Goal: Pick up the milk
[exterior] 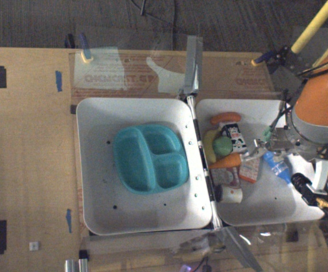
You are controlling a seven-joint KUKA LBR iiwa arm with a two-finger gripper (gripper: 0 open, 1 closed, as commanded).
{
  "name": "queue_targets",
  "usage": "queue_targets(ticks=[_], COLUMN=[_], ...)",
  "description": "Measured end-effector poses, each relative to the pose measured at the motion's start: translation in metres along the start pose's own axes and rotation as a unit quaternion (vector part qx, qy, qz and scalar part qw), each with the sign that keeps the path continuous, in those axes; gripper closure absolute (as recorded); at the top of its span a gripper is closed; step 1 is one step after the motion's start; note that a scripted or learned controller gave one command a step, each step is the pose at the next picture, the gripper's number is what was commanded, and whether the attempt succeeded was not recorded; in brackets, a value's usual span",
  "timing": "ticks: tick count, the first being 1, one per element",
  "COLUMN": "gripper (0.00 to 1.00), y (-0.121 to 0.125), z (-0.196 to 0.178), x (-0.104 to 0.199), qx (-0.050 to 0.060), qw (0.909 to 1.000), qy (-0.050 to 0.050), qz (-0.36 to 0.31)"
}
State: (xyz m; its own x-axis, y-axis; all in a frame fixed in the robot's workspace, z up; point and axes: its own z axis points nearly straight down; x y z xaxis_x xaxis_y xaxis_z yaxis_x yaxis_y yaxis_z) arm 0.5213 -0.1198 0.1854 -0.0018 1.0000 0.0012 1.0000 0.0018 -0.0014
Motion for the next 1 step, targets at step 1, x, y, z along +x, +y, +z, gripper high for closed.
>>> queue_targets(ticks=[1], gripper=[0.0], y=[0.0558], z=[0.0967], x=[0.0232], qx=[-0.005], qw=[0.9997], qy=[-0.002], qz=[-0.023])
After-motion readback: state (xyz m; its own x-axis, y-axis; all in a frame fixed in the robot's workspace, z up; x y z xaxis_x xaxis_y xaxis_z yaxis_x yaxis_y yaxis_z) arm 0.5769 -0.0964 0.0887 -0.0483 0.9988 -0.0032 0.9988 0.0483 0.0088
